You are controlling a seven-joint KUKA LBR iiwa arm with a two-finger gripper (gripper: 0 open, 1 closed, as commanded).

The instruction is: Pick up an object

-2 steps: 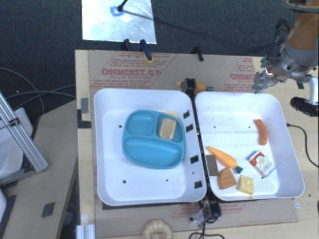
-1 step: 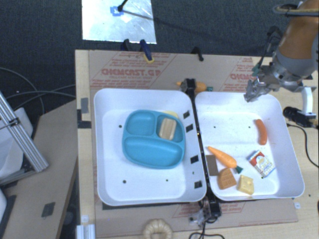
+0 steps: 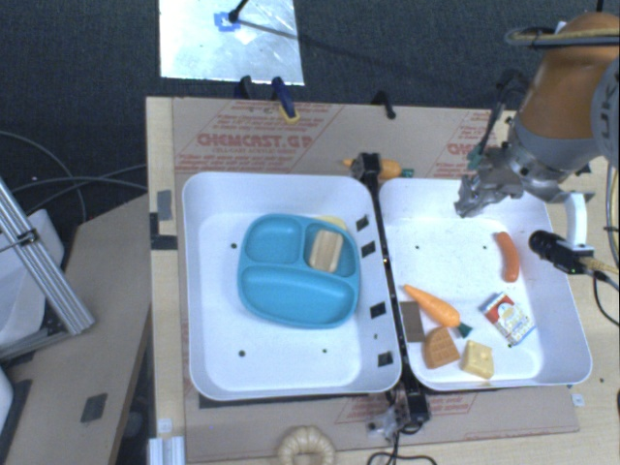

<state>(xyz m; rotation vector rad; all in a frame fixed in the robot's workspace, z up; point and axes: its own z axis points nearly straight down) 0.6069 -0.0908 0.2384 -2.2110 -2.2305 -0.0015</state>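
Carrot, sausage and cheese are located in the right bin. The gripper is positioned above its far edge; its state cannot be determined.

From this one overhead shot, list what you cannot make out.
- Claw, camera view: small and dark, so open or shut is unclear.
- Small box, camera view: its print is too small to read.
- Tan item in the blue tray, camera view: too blurred to identify.
- Arm, camera view: cut off by the right edge.
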